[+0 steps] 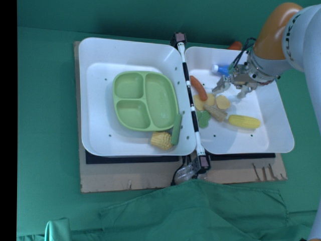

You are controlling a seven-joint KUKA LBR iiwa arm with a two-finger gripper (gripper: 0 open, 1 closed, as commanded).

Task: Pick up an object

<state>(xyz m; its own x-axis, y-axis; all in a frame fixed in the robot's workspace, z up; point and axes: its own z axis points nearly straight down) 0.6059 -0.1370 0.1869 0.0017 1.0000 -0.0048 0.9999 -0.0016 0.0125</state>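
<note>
In the right-hand shallow white bin [273, 129], toward its left side, lies a loose cluster of toy food. A red sausage-shaped piece [198, 87] lies at a slant at the cluster's top. Below it sit two rounded pale-yellow pieces [222, 102], a tan stick-like piece [216, 114] and a small green leafy piece [203, 118], all close together or touching. A yellow plastic corn cob [244, 121] lies just right of the cluster, pointing toward the right of the frame.

Above this cluster, in the upper middle of the same bin, hangs the two-finger gripper [234, 88] of the grey arm with the orange band [281, 31], which comes in from the upper right of the frame. Its fingers are spread apart with nothing between them. A small blue-and-white object [219, 69] lies just left of the gripper's body, and an orange-red object [235, 45] peeks over the bin's far rim.

The left-hand white bin [98, 84] holds a light-green three-compartment plastic plate [145, 100] near its middle. At the plate's lower right edge lie a short yellow corn piece [161, 140] and a green stick-shaped piece [176, 129], side by side.

Both bins rest on a brown cardboard sheet [130, 182] on green cloth [45, 134].
</note>
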